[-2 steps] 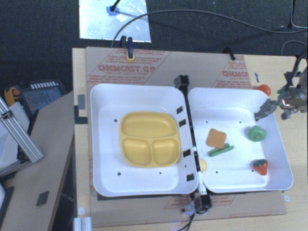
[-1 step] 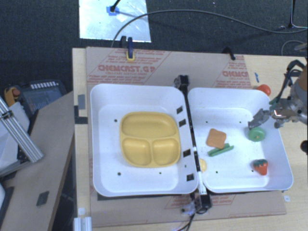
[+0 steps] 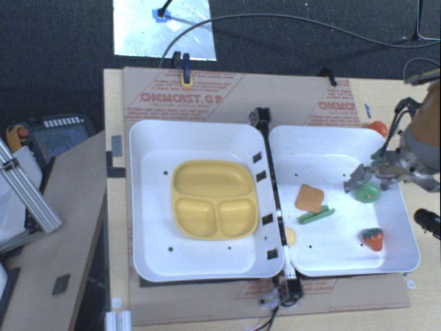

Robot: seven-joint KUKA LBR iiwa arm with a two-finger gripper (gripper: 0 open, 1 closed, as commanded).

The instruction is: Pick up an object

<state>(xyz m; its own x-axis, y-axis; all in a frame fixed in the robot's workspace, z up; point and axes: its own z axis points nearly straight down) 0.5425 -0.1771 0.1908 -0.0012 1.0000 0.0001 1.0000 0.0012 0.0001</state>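
The grey metal gripper [image 3: 366, 178] hangs low in the right white plastic bin [image 3: 331, 261], directly over a small round green toy [image 3: 366, 194]; whether it grips the toy, I cannot tell. Left of the toy lie a flat orange-brown cracker-shaped piece [image 3: 309, 198] and a green bean-like stick [image 3: 316, 216]. Below the toy sits a red strawberry-shaped piece [image 3: 373, 239].

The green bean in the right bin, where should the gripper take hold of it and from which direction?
Probably at the middle of the green bean, coming straight down, fingers closing across its narrow width. It lies flat on the right bin floor, slanted, its upper edge close by the orange cracker.
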